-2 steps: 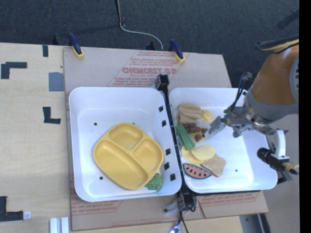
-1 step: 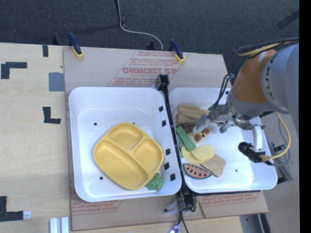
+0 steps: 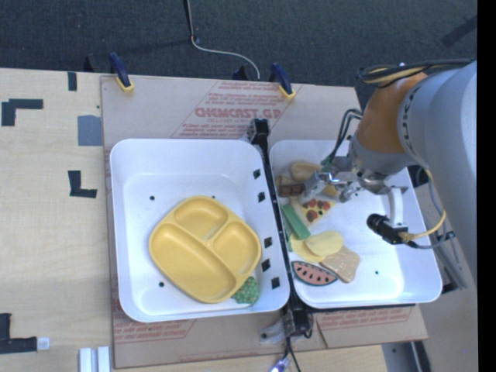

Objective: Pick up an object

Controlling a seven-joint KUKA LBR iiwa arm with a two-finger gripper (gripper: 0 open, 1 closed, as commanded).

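While nothing looks lifted yet, the pick seems barely begun — every toy food piece lies in the right bin [image 3: 418, 285]; the pizza slice [image 3: 314, 208], chip [image 3: 324, 243] and watermelon slice [image 3: 315, 273] rest on its floor. Reaching in from the right, the arm [image 3: 403, 122] bends down, its end effector [image 3: 335, 184] low over the pile near the pizza slice; whether it pinches anything I cannot tell.
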